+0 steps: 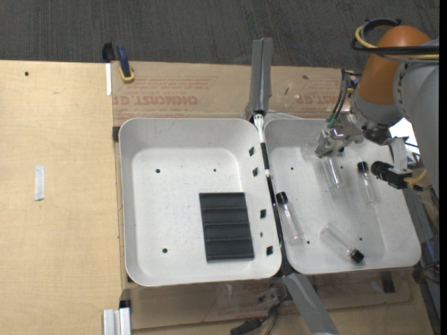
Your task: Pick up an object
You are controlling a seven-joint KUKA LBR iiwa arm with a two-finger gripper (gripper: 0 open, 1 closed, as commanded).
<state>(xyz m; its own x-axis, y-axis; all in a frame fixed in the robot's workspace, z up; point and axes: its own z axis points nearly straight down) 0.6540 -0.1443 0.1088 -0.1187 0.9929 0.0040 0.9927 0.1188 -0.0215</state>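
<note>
Robotics lab or test cell, not a home or shop. Evidence: grey industrial arm point(412, 82) with orange band, cables looped at its top, reaching over a plywood bench point(56, 187). Two shallow white bins point(129, 187) set side by side, fixed with small black clips along the shared edge. Flattened printed cardboard point(167, 98) laid under the bins as a liner. Blue-handled clamp point(122, 63) at the bench's far edge. Metal bracket point(261, 75) rising between the bins. Dark grey carpet point(174, 12) beyond the bench, office-type floor. Clear plastic tubes point(288, 218) with black caps in the right bin, a black ribbed block point(226, 225) in the left: test pieces, not household goods
</note>
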